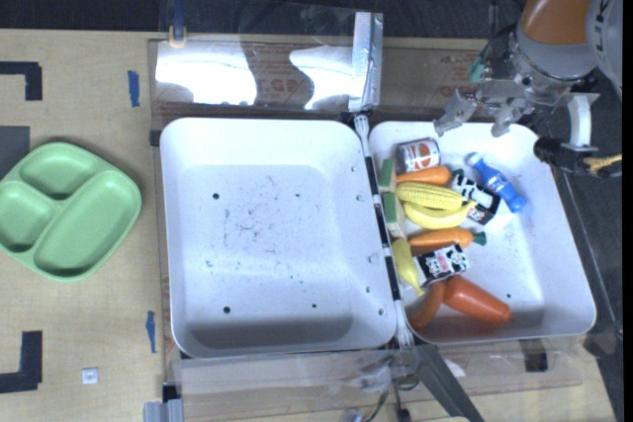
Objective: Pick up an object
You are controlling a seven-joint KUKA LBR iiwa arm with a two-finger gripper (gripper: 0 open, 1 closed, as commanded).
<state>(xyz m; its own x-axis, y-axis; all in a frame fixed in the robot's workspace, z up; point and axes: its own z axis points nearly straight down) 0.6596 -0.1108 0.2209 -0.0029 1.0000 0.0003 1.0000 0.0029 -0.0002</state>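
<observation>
Hovering above the far edge of the right bin (554, 242), your claw (485, 112) had its two fingers spread apart with nothing between them. You were, as I judge it, at the approach step: no object had been picked yet, and every candidate lay in that right bin, crowded against the wall it shares with the left bin (198, 212).

Counting outward from that shared wall: one small can (416, 155) at the far end, one corn cob (432, 200) just nearer than the can, three orange carrot-like pieces, namely (423, 177), (441, 238) and (473, 299), one yellow banana-like piece (403, 264), one black-and-white packet (445, 262), and one blue bottle (495, 181) lying furthest from the wall. A dark item beside the bottle was too small for you to identify.

Your next move, by my reckoning, called for a descent onto something with room around it; the blue bottle sat closest beneath the claw. The pile was tight, so a finger could have landed on a neighbour.

One green divided plate (64, 210) rested on the tabletop (79, 341), well beyond the left bin.
</observation>
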